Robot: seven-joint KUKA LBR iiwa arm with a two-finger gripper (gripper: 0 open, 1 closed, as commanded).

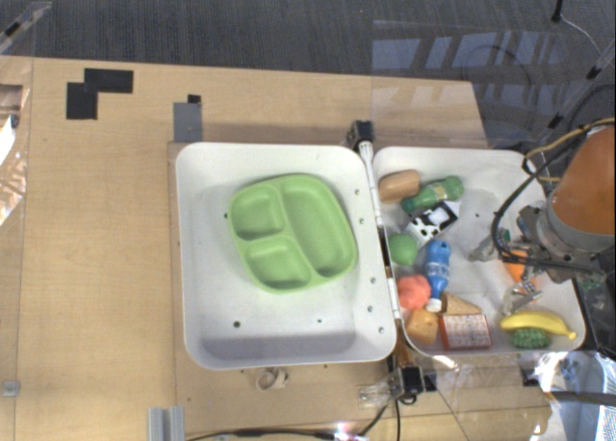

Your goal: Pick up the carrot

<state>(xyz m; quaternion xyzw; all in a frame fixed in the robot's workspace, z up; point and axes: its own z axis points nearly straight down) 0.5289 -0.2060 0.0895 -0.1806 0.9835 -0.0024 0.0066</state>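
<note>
Camera view: red box [466, 332] label unreadable; gripper [525, 287] near carrot [510, 256].

— Bench [96, 266] surface? 
— Wood-look, pale, smooth and matt.
— Bins? 
— Left bin [207, 324] and right bin [481, 162]: white plastic, faint sheen.
— Contents? 
— Green divided plate [289, 230]: matt plastic. Banana [537, 322]: glossy plastic. Floor [289, 6]: grey ribbed carpet.

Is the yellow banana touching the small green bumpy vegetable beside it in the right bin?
Touching. In the camera view, the yellow banana lies directly against the top of the small green bumpy vegetable, with no white bin floor visible between them.
</note>
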